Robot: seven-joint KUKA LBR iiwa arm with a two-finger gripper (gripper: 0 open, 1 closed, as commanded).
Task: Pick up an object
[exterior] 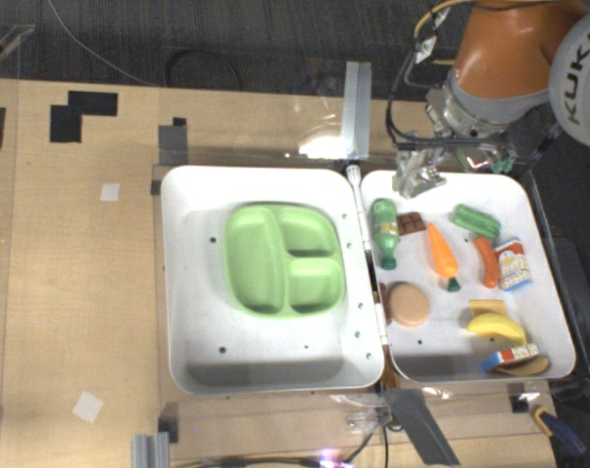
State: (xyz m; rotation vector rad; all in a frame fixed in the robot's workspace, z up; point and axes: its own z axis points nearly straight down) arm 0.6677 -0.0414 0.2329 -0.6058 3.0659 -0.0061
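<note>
Pale wood bench [70, 291], dark floor [226, 18] behind

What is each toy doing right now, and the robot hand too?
gripper: hanging over the right bin's back edge, holding nothing
green tray: lying flat in the left bin
green bottle: lying down
carrot: lying down
banana: lying near the front
round cookie: lying flat
</note>
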